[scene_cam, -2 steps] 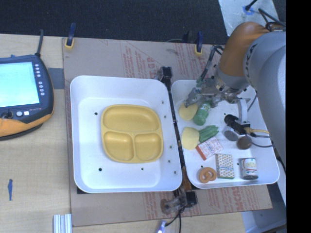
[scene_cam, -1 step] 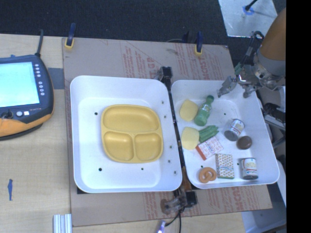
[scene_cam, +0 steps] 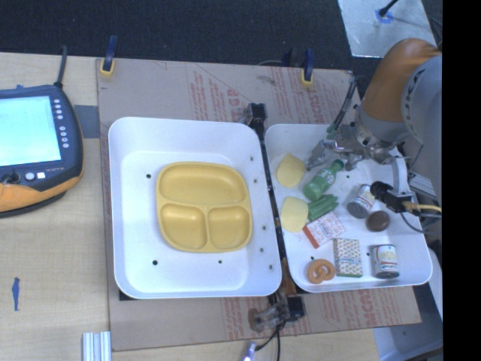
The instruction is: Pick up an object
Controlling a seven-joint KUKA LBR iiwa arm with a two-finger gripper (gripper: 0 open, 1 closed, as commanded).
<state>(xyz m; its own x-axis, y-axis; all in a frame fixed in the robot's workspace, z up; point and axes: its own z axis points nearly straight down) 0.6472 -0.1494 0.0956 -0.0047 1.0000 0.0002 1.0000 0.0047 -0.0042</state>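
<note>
My gripper (scene_cam: 331,155) hangs low over the back of the right bin (scene_cam: 421,273), just above a green bottle (scene_cam: 323,180) that lies tilted there. A second green piece (scene_cam: 322,205) lies right in front of the bottle. Two pale yellow rounded pieces (scene_cam: 290,170) (scene_cam: 294,214) sit along the bin's left wall. Further right are a small tipped can (scene_cam: 361,200) and a brown lump (scene_cam: 378,220). Along the front lie a red-and-white packet (scene_cam: 325,231), a patterned box (scene_cam: 347,256), an upright can (scene_cam: 385,261) and a brown ring (scene_cam: 321,270). The bottle is not lifted.
The left bin (scene_cam: 131,224) holds a yellow divided plate (scene_cam: 203,205) in its middle. A control pendant with a lit screen (scene_cam: 30,145) lies on the bench at the far left. Clamps (scene_cam: 307,65) hold the cardboard underlay at the back. A black cable fitting (scene_cam: 391,194) hangs over the bin's right side.
</note>
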